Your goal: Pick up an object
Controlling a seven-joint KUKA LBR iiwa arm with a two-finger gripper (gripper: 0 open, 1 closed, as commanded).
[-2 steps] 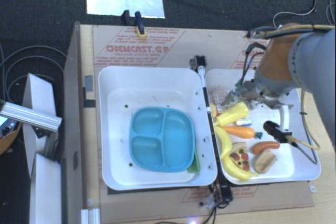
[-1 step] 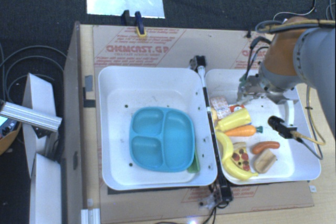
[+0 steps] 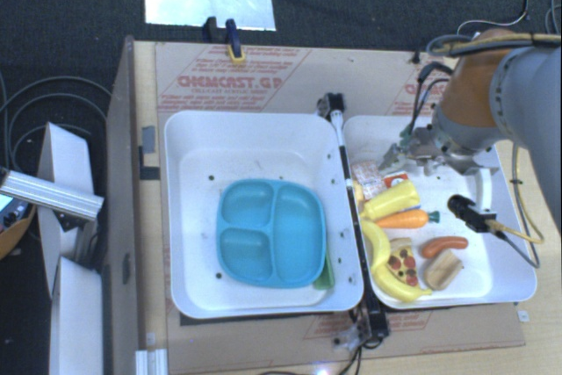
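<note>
The right bin (image 3: 520,278) holds toy food. A yellow piece (image 3: 391,199) lies over an orange carrot (image 3: 406,219), with a banana (image 3: 385,266) curving along the bin's left wall. A pizza slice (image 3: 404,261), a red sausage (image 3: 444,246) and a brown bread piece (image 3: 443,270) sit near the front. A small printed packet (image 3: 369,183) lies by the left wall. My gripper (image 3: 393,157) hangs low over the back left of this bin, just above the yellow piece and the packet. Nothing is seen held in it.
The left bin (image 3: 195,189) holds a blue divided plate (image 3: 270,233) with a green item (image 3: 326,275) poking out under its front right corner. The grey arm with its orange band (image 3: 474,88) crosses the back right of the right bin.
</note>
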